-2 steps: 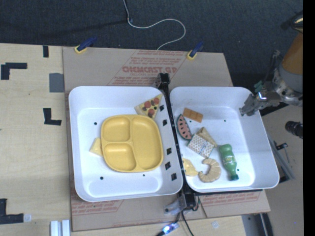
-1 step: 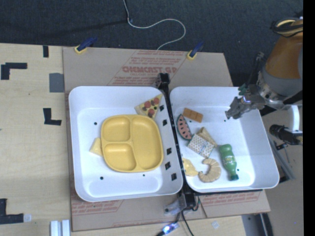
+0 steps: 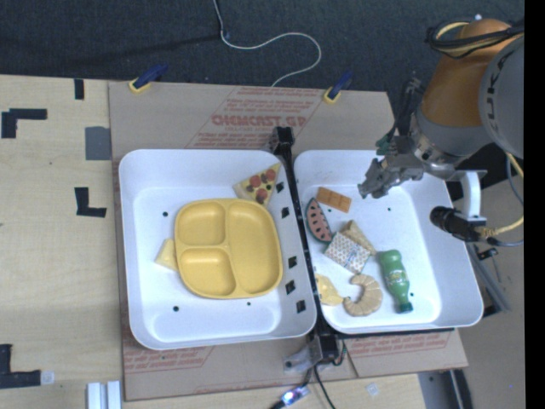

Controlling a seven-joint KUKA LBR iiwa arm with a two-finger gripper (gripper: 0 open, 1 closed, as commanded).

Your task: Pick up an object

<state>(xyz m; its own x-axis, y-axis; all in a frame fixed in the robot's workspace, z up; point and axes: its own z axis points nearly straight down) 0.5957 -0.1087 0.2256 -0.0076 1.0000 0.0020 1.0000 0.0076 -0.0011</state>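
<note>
Where claw [image 3: 375,186] hovers, glossy green bottle [image 3: 395,280]

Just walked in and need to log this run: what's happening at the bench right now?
A grey robot arm reaches in from the right, its gripper hanging over the upper part of the right bin with nothing visibly in it. Below it lie toy foods: an orange block, a watermelon slice, a green bottle and a croissant. The left bin holds a yellow divided plate and a pizza slice.
</note>
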